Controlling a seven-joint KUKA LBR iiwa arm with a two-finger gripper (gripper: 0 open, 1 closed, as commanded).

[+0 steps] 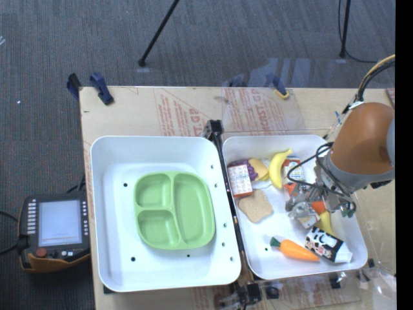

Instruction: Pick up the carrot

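The bench [161, 108] carries two white bins side by side. The left bin [110, 166] holds a green tray [174, 210] with three compartments. The right bin [258, 267] holds the food items. The arm [364, 144] enters from the right, its orange band above the wrist, and the gripper [303, 208] sits low over the middle of the right bin; whether it is open or closed cannot be told.

The carrot [295, 249] lies flat near the front edge of the right bin, apart from the gripper. It is orange and tapered, with a green top at its left end and its tip pointing right, touching or just beside a black-and-white carton [328, 244].

Further back lie a banana [278, 166], a toast slice [256, 206] and a purple-red packet [240, 178].
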